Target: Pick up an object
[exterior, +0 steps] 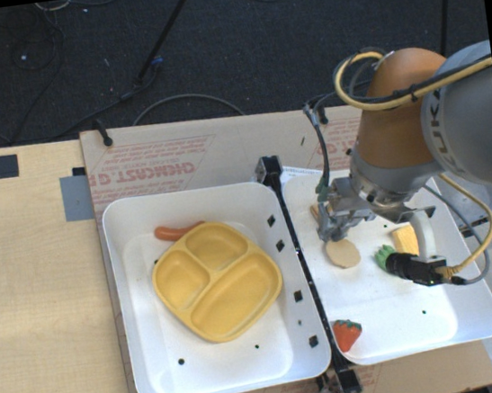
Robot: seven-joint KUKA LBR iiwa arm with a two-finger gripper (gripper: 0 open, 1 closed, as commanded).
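A small red strawberry-shaped toy with a green top [347, 333] lies at the near edge of the right white bin [481, 317], close to its near left corner and beside the black divider [295, 257] between the two bins. Farther in, near the left edge of that bin, a flat tan oval disc [343, 254] lies on the floor. Its long axis seems to run from far left to near right, though the outline is close to round. The gripper [330, 227] hangs just beyond the disc's far left rim, and the disc lies wholly on its near side. Whether the gripper is open or closed cannot be told. A yellow block [405, 239] and a small green piece [385, 258] sit near the bin's middle, right of the disc. In the left white bin [151, 359] a yellow three-compartment plastic plate [217, 279] lies centred, with an orange sausage-shaped toy [178, 230] at its far left rim.
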